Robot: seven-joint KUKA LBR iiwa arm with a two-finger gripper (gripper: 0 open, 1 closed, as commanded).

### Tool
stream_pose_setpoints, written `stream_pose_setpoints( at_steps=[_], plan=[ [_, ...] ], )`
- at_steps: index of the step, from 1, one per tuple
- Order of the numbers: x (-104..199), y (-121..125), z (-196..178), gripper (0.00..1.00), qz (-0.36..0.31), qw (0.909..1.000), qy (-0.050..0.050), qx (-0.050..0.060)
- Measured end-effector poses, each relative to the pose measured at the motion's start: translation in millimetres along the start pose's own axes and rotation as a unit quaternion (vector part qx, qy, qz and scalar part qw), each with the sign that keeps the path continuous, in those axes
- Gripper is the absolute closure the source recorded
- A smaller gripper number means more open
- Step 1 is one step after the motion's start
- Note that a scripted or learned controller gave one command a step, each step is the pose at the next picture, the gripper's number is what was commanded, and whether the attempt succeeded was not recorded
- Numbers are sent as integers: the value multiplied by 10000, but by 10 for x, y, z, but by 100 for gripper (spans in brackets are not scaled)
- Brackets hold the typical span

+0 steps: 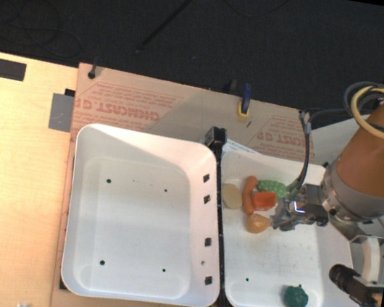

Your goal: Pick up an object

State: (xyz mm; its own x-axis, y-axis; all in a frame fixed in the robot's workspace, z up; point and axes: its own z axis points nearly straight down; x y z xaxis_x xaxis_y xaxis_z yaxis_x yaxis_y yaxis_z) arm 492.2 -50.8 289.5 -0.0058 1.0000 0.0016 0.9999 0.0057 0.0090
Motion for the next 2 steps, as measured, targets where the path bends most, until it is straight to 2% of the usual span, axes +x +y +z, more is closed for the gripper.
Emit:
stream_pose_setpoints(
  at_steps=[1,2],
  plan=[
    [-451,-214,1061,100,54,9999,-6,118],
    [270,-134,-677,100,-15,10000,7,-32]
  ],
)
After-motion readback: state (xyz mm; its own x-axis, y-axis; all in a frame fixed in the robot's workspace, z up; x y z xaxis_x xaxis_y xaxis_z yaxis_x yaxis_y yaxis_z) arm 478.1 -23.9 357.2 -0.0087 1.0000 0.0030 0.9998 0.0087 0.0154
